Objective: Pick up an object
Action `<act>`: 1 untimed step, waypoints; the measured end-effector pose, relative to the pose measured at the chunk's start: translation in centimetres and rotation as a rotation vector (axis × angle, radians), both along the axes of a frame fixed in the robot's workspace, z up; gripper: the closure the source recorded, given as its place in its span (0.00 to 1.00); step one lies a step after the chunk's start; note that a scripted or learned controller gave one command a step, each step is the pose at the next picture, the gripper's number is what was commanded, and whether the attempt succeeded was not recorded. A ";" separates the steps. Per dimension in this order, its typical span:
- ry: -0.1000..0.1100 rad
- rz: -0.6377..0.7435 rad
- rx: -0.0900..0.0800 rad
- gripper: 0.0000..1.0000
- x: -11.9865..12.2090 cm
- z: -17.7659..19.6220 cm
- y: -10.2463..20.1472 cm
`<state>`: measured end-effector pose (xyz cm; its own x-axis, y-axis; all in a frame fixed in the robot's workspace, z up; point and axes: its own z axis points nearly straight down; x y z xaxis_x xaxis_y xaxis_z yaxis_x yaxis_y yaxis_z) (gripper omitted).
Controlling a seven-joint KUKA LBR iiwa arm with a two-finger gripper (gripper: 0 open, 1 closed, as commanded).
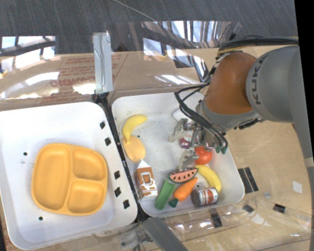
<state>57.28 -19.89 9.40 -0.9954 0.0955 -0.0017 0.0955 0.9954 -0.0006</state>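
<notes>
Two white bins sit side by side: the left bin (9, 168) holds a yellow divided tray (68, 178), and the right bin (160, 102) holds a banana (132, 124), a pale lemon-like fruit (135, 150), a small carton (145, 181), a green vegetable (165, 194), a carrot (185, 191), a watermelon slice (183, 175), a second banana (210, 177), a tomato (203, 155) and a can (204, 196). The gripper (189, 144) is down inside the right bin, just beside the tomato and watermelon slice. Whether it is spread or closed, or has hold of anything, cannot be told from this angle.
</notes>
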 end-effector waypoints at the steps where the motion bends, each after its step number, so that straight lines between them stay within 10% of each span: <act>1: 0.001 0.123 0.000 0.00 -0.9 0.1 -1.0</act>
<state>56.35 -20.87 9.46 -0.9996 -0.0276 -0.0007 -0.0276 0.9996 -0.0003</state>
